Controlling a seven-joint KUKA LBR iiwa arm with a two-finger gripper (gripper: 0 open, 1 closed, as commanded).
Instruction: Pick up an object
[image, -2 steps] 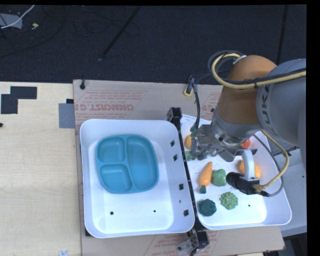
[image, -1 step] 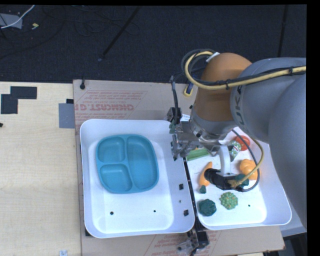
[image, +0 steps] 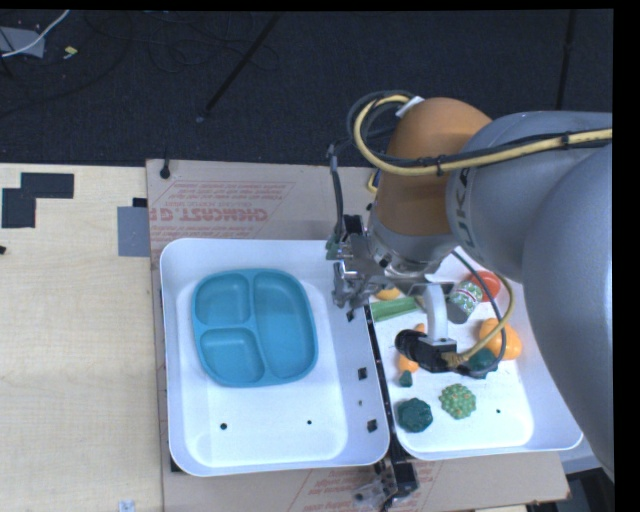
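Observation:
My gripper (image: 348, 290) hangs low over the rim between the two white bins, at the upper left corner of the right bin (image: 520, 425). Under the arm, that bin holds a yellow-green piece (image: 396, 296) just right of the gripper, a can with a red top (image: 468, 293), an orange fruit (image: 506, 343), a small orange piece (image: 407, 379), a dark teal lump (image: 414, 413) and a pale green bumpy ball (image: 458, 400). The wrist hides part of this bin. I see nothing held in the gripper.
The left bin (image: 190, 420) bears a blue divided plate (image: 253, 327). Both bins rest on a brown cardboard sheet (image: 230, 205) on a pale wooden bench (image: 70, 350). The big grey arm covers the right side of the view.

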